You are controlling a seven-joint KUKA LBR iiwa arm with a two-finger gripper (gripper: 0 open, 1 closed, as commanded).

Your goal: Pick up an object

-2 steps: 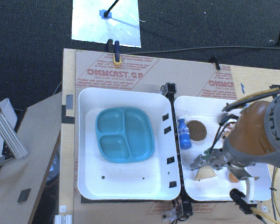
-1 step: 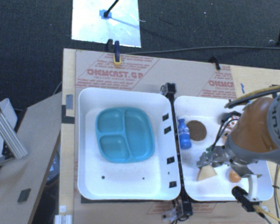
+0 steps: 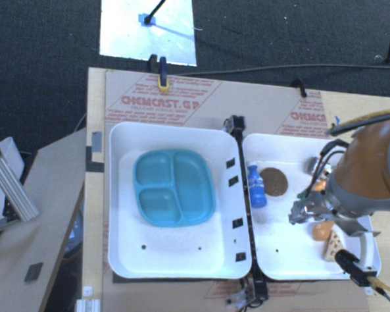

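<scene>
My gripper (image 3: 301, 212) hangs low over the right bin (image 3: 277, 266), near its middle, on the end of the grey and orange arm (image 3: 372, 169). Left of it, a small blue bottle (image 3: 256, 187) lies by the divider between the bins, with a brown round disc (image 3: 273, 181) right beside it. An orange-tan rounded piece (image 3: 322, 230) and a pale wedge with red spots (image 3: 333, 245) lie just right of the gripper, partly under the wrist. Nothing shows between the gripper's tips from this angle.
The left bin (image 3: 123, 246) holds a teal divided plate (image 3: 173, 187). A small orange thing (image 3: 319, 186) and a grey thing (image 3: 313, 165) sit at the back of the right bin, close to the arm. Black clips line the divider (image 3: 240, 201).
</scene>
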